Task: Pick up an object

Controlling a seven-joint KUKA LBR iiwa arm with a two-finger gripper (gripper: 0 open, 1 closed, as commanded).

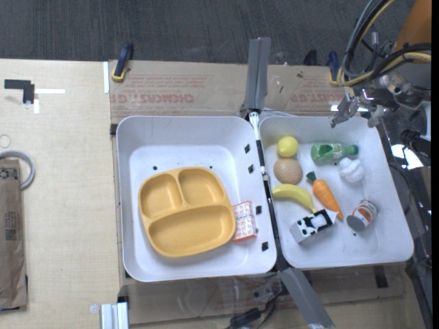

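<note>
The green bottle (334,152) lies on its side near the back of the right bin (391,252), with a white crumpled object (352,171) just beside it. The gripper (357,110) hovers above the bin's back rim, apart from the bottle, holding nothing; whether it is parted or closed cannot be told

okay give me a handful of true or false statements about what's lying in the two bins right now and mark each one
1. The yellow divided plate lies in the left bin. True.
2. The banana lies on the plate. False: it is in the right bin.
3. The carrot lies beside the banana. True.
4. The lemon lies in the left bin. False: right bin, next to the green bottle.
5. The gripper holds the can. False: the can lies in the bin.
</note>
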